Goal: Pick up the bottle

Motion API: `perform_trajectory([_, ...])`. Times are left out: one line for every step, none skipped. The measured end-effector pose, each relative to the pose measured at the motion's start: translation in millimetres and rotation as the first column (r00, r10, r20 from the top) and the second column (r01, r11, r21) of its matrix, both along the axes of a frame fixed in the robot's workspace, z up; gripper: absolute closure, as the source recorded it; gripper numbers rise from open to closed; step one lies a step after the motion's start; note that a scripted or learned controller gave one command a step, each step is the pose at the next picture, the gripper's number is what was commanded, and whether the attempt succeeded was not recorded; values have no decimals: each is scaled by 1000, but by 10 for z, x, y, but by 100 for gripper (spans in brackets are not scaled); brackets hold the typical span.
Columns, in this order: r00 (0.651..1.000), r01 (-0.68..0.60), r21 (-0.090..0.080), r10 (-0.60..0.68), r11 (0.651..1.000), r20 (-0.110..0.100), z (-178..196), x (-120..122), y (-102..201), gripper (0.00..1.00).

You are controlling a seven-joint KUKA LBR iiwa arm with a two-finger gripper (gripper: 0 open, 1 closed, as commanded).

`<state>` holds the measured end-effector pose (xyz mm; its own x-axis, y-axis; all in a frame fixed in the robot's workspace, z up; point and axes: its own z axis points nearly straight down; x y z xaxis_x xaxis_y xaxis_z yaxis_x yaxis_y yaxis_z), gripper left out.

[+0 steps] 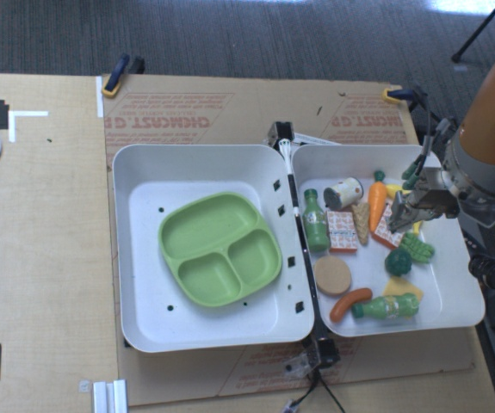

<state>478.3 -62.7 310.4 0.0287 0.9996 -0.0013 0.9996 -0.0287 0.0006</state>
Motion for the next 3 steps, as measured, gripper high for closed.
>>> perform_trajectory([998,-65,-1,65,998,4,385,2,-816,100])
perform_trajectory([997,79,1,-79,997,-1,166,1,96,100])
perform_trajectory([1000,-7,2,7,1000,-1,-1828,-9,-872,100])
